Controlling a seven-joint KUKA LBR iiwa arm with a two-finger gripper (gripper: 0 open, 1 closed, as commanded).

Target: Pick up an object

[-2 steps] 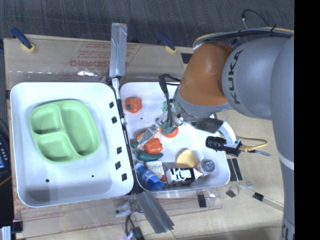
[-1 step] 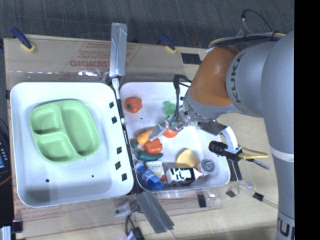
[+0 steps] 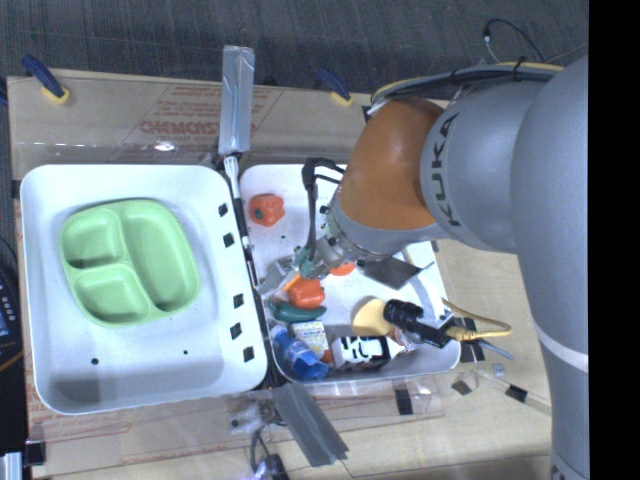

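Your gripper (image 3: pixel 313 259) sits low in the right bin (image 3: pixel 262 180), but I honestly can't tell what state it's in. Just below it there's an orange toy (image 3: pixel 306 292), touching the clutter. It looks light, hard and a bit slick, so I'd pinch it across the middle. The red tomato (image 3: pixel 265 209) above it sits apart, probably easier.

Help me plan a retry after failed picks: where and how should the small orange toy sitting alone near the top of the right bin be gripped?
Grip the small orange toy across its rounded body, coming straight down from above. It sits apart from the clutter, with bare bin floor around it, so fingers likely fit either side.
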